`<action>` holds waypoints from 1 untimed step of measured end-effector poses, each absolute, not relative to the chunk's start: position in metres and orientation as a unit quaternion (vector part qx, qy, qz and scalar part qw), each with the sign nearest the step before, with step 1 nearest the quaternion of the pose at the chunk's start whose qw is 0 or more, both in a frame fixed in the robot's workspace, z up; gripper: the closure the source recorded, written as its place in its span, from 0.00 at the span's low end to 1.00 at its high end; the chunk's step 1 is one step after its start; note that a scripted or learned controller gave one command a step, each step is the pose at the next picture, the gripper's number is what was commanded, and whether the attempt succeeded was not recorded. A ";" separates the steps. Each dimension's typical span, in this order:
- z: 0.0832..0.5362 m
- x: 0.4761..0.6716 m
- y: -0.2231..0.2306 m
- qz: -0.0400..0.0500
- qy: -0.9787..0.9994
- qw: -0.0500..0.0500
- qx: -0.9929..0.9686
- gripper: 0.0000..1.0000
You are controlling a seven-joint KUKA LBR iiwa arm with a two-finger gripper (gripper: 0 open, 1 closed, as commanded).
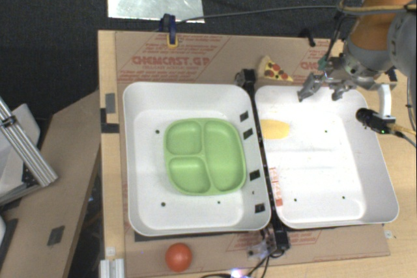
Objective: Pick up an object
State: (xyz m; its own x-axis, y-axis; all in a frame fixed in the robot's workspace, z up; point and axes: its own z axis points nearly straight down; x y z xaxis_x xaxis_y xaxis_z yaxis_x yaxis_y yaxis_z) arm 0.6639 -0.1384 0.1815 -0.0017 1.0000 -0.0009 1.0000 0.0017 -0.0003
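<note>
In the right bin, near its left wall and toward the far half, lies your likeliest target: a small yellow piece, flat, oval and pale-edged, lying low on the white floor. You will find little height on it to grip, so I judge that the fingers could slide over its top or push it against the wall and come up bare. The tool hangs over the bin's far edge, right of the yellow piece and well apart from it, its fingers spread and holding nothing. Beyond the bin's far left corner a pizza-slice toy rests on the desk. In the left bin sits a green divided tray; an orange ball lies on the desk in front of that bin.
</note>
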 end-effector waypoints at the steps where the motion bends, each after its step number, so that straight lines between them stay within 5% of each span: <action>1: 0.139 0.661 -0.143 -0.001 0.708 0.000 0.707 0.00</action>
State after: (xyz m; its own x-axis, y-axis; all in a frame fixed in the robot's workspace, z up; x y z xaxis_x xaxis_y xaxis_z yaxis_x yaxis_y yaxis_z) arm 0.6609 -0.1426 0.1387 -0.0013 1.0000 -0.0003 1.0000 0.0013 -0.0017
